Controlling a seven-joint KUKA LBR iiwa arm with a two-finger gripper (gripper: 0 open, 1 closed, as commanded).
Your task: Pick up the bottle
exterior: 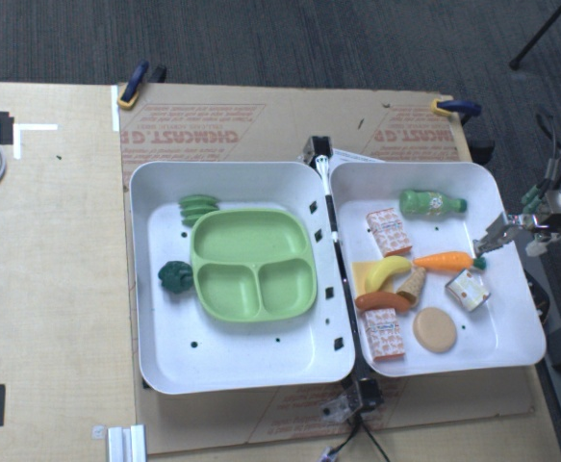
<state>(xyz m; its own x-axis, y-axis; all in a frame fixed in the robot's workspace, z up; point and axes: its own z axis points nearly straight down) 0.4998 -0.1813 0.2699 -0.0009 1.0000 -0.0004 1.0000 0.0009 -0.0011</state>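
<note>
While the pincer (495, 237) hangs at the right rim of the right bin (525, 327), its slim fingers sit close together at the tips with nothing between them (clenched on air, as far as I can judge). Just beside its tips lies the carrot (446, 261). Up and to the left of the pincer, near the bin's far wall, the green bottle (432, 203) lies on its side, untouched. I judge the approach step is in hand; next calls for opening and travelling over the bottle's body.
</note>
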